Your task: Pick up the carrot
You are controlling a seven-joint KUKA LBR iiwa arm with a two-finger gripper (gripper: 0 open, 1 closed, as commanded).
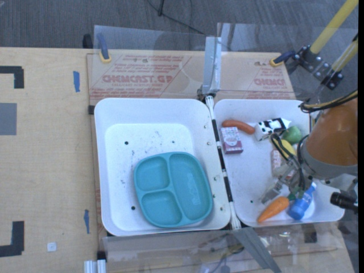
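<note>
Carrot (273,209) lies just below the tool (275,193), grip state unclear; crowding blue bottle (301,205) risks a mis-grab.

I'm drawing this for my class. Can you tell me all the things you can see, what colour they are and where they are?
bins: 2, white, side by side on the bench
divided plate: 1, teal, in the left bin
carrot: 1, orange, near front edge of the right bin
sausage: 1, orange-red, back of the right bin
small box: 1, pink-red, right bin, just in front of the sausage
cow toy: 1, black and white, back of the right bin
green ball-like thing: 1, green, right of the cow toy
bottle: 1, blue, right of the carrot
arm: 1, grey and orange, over the right bin
claw: 1, grey, just above the carrot
</note>
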